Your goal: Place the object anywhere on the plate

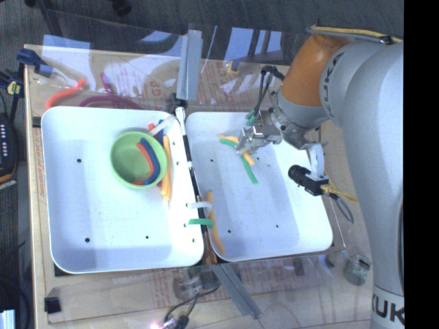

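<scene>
Pick step: tool (248, 137) over green-yellow sticks (245, 157) upper-centre, finger state unclear; next, grasp, carry left to green plate (138, 159).

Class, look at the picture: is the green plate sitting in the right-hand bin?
No, the green plate sits in the left bin, holding several coloured sticks.

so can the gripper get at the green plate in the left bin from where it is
Probably yes: the gripper hovers over the right bin, and the green plate lies open from above, with only the low bin walls between.
</scene>
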You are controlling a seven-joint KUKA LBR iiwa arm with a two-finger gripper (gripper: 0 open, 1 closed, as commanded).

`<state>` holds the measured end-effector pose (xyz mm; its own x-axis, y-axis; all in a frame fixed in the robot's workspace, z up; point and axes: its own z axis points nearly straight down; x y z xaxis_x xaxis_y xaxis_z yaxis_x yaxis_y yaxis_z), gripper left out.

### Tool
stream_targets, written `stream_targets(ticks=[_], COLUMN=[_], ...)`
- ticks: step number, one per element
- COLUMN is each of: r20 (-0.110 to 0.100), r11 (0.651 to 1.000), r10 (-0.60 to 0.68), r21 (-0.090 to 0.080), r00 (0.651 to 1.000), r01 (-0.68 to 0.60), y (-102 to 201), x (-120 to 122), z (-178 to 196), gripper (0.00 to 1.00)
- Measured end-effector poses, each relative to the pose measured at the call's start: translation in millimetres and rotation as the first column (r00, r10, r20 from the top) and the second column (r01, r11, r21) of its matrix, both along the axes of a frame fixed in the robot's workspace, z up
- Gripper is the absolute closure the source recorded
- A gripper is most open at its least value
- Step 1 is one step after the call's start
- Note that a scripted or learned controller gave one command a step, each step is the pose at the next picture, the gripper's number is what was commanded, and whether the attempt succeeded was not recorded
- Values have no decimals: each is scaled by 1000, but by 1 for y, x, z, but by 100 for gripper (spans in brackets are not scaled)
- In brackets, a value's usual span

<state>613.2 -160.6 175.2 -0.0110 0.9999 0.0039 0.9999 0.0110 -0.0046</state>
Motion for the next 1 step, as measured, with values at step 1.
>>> stream_targets(ticks=[1], r20=[1], r11=[1000], r10=[0], r21=[0], r00=[1000], r01=[0], y=[0], x=[0], z=[0], gripper=[0])
